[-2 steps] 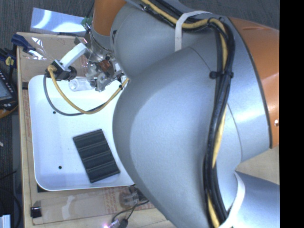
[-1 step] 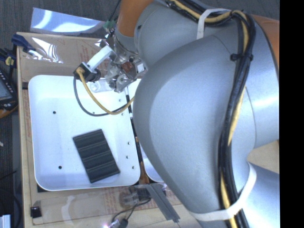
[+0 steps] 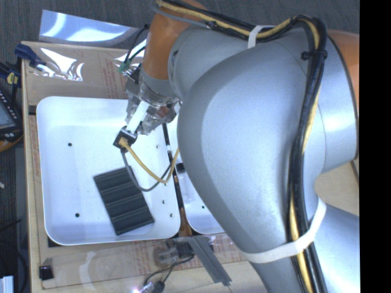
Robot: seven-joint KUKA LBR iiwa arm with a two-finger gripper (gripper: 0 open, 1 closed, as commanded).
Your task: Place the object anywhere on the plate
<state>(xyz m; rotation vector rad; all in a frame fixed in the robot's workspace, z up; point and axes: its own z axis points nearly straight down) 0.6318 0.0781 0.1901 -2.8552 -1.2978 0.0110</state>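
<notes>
Since the dark ribbed slab [image 3: 122, 200] lies flat and low on the floor of the left bin [image 3: 55, 163], near its front, risk noted: the claw [image 3: 142, 121] may skid off the ridges or come up with nothing. Claw: poised over the bin's middle, apart from the slab; opening cannot be told. Arm [image 3: 256, 133]: enters from the right, wrist pitched down-left, bulk covering most of the right bin [image 3: 198, 221].
</notes>
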